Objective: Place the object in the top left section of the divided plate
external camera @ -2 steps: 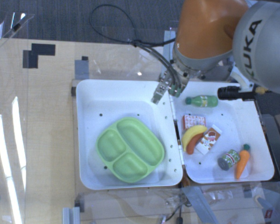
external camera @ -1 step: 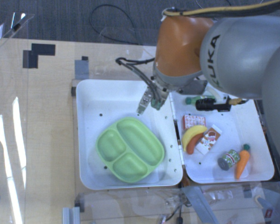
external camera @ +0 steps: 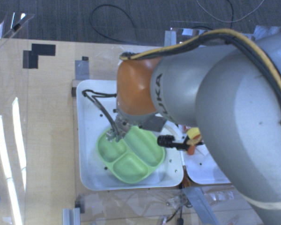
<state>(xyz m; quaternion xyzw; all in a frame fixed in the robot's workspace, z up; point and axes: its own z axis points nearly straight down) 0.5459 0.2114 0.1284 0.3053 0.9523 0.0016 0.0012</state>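
Observation:
A light green divided plate (external camera: pixel 131 156) lies in the left white bin (external camera: pixel 86 125), toward its front. The grey arm with its orange band (external camera: pixel 136 88) reaches in from the right and hangs over the bin. My gripper (external camera: pixel 115 134) points down at the plate's upper left section, its tips at or just above the plate surface. The tips are small and blurred, and I make out no object between them. A yellow and orange object (external camera: pixel 193 136) lies at the left edge of the right bin, partly hidden by the arm.
The right white bin (external camera: pixel 203 172) is mostly covered by the arm. A black cable loops from the gripper across the back of the left bin. A black part of the wrist (external camera: pixel 171 143) juts out over the plate's right rim. Bare wooden bench lies left.

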